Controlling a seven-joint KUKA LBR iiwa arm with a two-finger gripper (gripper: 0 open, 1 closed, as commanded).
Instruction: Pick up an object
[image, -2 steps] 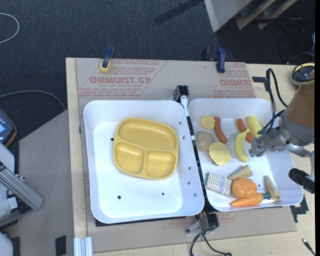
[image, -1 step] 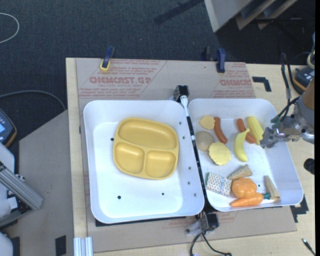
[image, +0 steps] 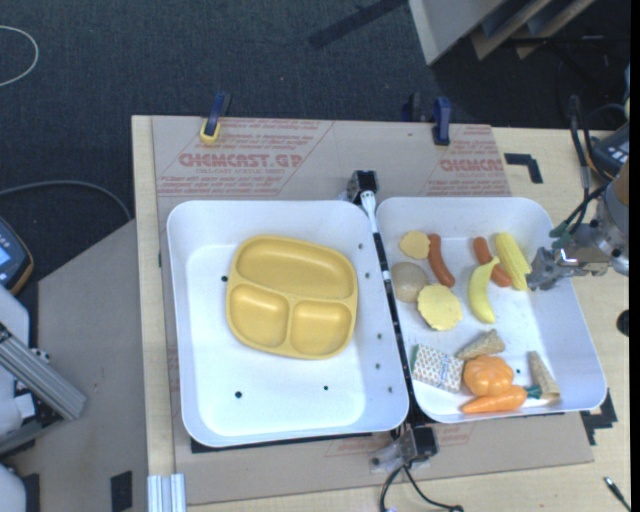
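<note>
My gripper (image: 548, 268) hangs over the right edge of the right bin (image: 580, 340), just right of an ear of corn (image: 512, 258). Whether it touches the corn I cannot tell. Beside the corn lie a red sausage (image: 487, 256) and a banana (image: 481, 291). Further left are a second sausage (image: 439, 259), a round yellow biscuit (image: 414, 243), a potato (image: 407, 281) and a yellow chip-like slice (image: 440, 307). At the bin's front sit a patterned packet (image: 436, 367), a bread wedge (image: 482, 345), an orange pepper (image: 487, 375), a carrot (image: 492, 403) and a cone (image: 543, 372).
The left bin (image: 200, 330) holds a yellow divided plate (image: 292, 297). A black divider clip (image: 363, 184) sits at the back between the bins. Cables (image: 585, 140) run down at the right by the arm.
</note>
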